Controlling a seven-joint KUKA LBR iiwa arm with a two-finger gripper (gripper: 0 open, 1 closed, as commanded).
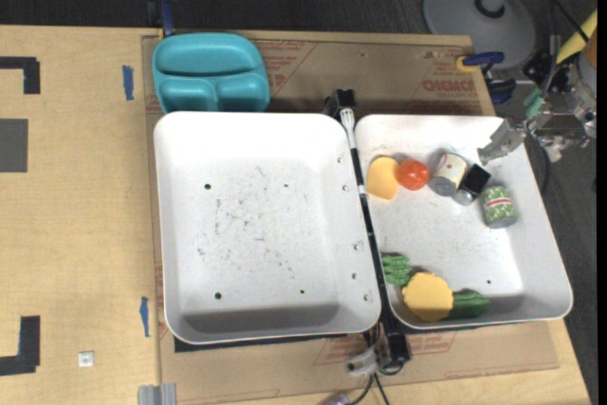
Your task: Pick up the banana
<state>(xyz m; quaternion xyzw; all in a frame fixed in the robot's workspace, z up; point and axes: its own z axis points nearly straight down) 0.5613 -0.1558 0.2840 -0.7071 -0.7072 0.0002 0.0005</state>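
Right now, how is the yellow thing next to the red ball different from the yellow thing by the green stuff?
The upper yellow piece touches the red ball; the lower yellow piece lies among green pieces. The upper one is farther back; the lower one is by the near wall. Both are yellow, rounded, and in the right bin.
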